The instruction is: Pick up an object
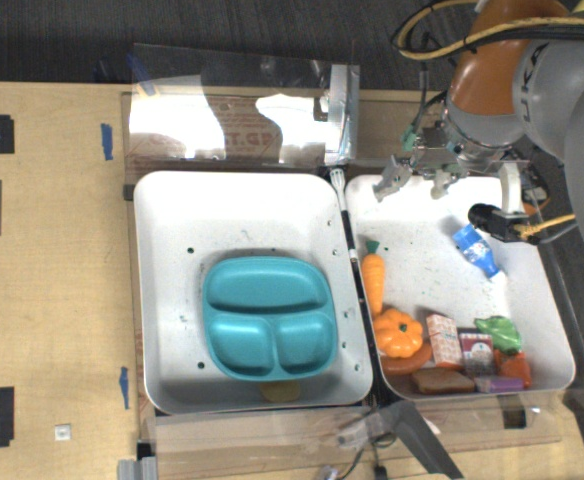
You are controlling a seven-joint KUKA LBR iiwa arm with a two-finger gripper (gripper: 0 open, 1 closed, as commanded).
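Above the right bin (552,298), the claw (419,180) hangs open and empty, clear of the toys crowded along the near wall, where the carrot (373,280) lies

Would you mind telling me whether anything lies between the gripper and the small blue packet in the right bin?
Nothing visible does. The gripper sits over the far end of the right white bin, and the small blue packet lies alone on bare floor toward the near right; the orange toy carrot lies off to the left.
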